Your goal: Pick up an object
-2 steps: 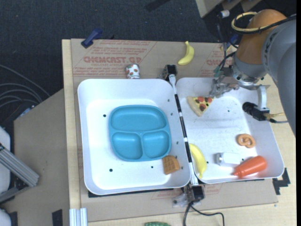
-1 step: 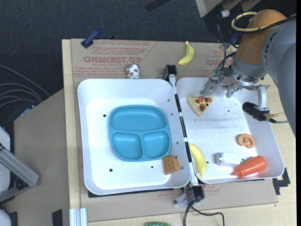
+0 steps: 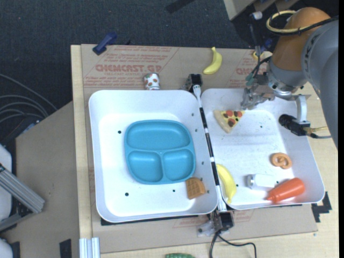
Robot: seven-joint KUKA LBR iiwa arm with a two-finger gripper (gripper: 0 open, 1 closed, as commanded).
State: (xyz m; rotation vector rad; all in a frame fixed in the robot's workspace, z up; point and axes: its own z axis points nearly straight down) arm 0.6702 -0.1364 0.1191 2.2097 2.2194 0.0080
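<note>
Risk: gripper, upper right of frame, sits just above-right of the pizza slice in the right bin; if it drops w/o shifting toward the slice it may clip only the crust edge or close on nothing. Fingers look slightly apart, nothing between them, tips near the slice but not clearly touching.
</note>
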